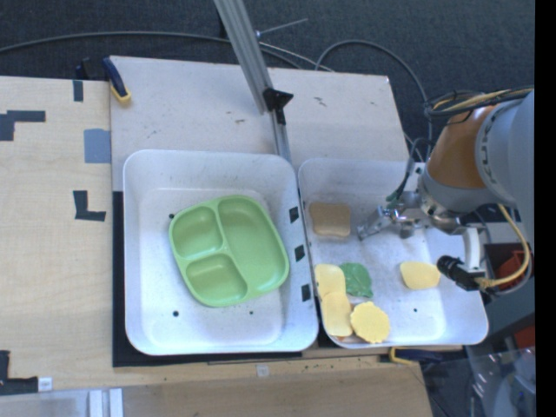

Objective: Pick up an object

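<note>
Pincer (375, 227) of mine hovers beside the tan bread slice (330, 219), its spread hidden from me, so descending may merely nudge it.

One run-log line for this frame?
tool: low in right bin, near tan piece | grasp: none seen | green tray: left bin

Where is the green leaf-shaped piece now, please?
The green leaf piece lies in the right bin, toward its lower left, touching the yellow pieces and below the tan piece.
</note>
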You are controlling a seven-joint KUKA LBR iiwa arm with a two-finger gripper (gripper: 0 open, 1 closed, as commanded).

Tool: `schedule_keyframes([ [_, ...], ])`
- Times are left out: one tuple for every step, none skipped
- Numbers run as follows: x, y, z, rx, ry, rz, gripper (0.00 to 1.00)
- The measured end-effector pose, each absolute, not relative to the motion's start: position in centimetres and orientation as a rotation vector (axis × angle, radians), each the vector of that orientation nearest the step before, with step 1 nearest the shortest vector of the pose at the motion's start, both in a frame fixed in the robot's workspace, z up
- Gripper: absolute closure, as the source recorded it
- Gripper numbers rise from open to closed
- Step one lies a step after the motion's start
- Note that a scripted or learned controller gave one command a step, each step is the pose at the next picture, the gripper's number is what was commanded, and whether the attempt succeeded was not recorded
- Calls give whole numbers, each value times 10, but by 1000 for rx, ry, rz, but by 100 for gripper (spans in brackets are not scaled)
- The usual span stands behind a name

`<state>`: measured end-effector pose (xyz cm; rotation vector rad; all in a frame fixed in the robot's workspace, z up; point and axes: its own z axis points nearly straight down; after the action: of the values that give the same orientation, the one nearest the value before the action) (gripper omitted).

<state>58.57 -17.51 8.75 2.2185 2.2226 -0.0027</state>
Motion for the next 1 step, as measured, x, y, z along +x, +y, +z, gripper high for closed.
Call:
schedule_keyframes([
  [586, -174, 99, 2219, 2226, -3, 100],
])
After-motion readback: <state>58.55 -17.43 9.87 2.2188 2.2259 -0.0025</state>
